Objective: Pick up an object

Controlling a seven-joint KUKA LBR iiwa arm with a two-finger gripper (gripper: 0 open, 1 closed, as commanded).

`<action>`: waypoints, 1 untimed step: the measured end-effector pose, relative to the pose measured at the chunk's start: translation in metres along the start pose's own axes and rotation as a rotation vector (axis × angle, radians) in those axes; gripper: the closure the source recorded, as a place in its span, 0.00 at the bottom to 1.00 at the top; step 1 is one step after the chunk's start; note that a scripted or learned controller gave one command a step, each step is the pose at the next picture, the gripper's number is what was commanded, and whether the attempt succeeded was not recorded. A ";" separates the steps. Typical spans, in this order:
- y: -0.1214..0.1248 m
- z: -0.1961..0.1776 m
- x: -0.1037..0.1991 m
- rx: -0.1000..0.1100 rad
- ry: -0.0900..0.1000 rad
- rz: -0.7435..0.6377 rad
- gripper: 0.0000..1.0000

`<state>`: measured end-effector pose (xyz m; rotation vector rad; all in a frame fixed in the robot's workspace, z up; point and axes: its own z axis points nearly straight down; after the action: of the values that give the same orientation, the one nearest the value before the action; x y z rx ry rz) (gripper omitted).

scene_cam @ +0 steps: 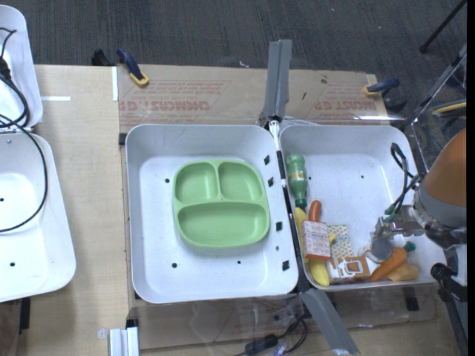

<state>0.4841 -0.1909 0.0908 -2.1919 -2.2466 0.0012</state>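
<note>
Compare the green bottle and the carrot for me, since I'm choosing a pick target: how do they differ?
The slim green plastic bottle lies lengthwise against the right bin's left wall; the tapered orange carrot lies slanted near the front right corner. The bottle has bare floor beside it; the carrot lies among clutter, close under the gripper. Both lie flat in the right bin.

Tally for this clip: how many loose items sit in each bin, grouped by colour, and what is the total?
Green: 2 - divided plate in the left bin, bottle in the right bin
Orange: 2 - carrot, small orange piece
Yellow: 1 - banana
White and orange packets: 2 - packet, carton
Total: 7; the heap may hide more.
</note>
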 end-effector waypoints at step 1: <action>-0.004 -0.125 0.087 -0.001 -0.002 0.022 1.00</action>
<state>0.4781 -0.1040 0.2160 -2.2185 -2.2237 0.0027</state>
